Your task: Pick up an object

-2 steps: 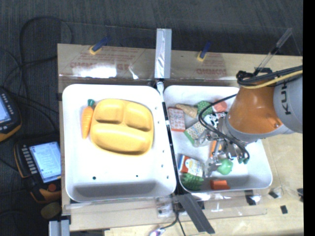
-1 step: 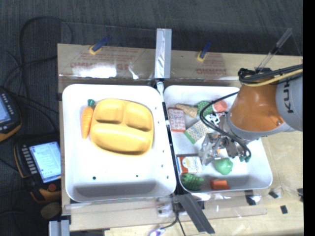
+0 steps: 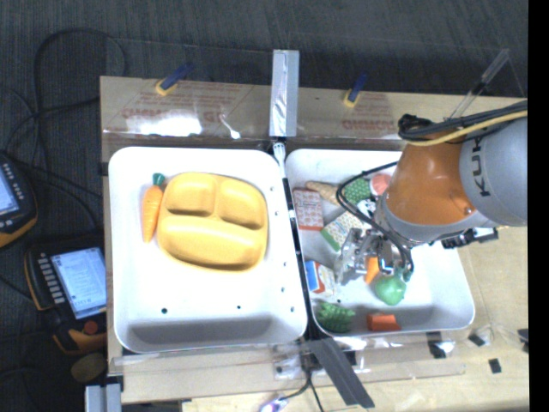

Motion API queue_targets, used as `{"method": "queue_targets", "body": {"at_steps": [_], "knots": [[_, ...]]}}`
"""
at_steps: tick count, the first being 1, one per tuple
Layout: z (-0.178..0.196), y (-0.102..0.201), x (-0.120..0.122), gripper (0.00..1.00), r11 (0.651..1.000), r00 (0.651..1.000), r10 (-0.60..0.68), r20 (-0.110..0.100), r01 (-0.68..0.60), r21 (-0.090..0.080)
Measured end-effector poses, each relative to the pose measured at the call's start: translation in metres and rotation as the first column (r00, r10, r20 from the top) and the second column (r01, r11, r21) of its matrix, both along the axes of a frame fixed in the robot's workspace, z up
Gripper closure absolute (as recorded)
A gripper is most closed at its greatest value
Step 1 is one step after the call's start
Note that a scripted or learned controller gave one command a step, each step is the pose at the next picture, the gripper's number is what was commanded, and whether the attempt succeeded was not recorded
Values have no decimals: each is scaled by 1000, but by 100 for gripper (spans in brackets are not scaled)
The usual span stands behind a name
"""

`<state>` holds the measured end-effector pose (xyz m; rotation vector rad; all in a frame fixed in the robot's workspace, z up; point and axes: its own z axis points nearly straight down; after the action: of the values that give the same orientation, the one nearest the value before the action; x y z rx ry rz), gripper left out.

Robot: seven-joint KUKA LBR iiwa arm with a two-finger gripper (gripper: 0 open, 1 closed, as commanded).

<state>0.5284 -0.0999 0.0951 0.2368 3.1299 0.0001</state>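
Single fixed camera, mounted above the bench (image 3: 120, 110), angled downward, both white bins (image 3: 129, 316) framed, arm (image 3: 480, 170) seen entering from the right.

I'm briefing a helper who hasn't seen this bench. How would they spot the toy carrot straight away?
Look at the left white bin, which holds a big yellow divided tray. The carrot lies along that tray's left edge, near the bin's left wall. It is slim and orange with a small green top, unlike the broad yellow tray.
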Motion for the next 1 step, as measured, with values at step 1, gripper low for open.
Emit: {"method": "queue_targets", "body": {"at_steps": [1], "knots": [[152, -19, 19, 100, 997, 997, -83, 0, 83, 0]]}}
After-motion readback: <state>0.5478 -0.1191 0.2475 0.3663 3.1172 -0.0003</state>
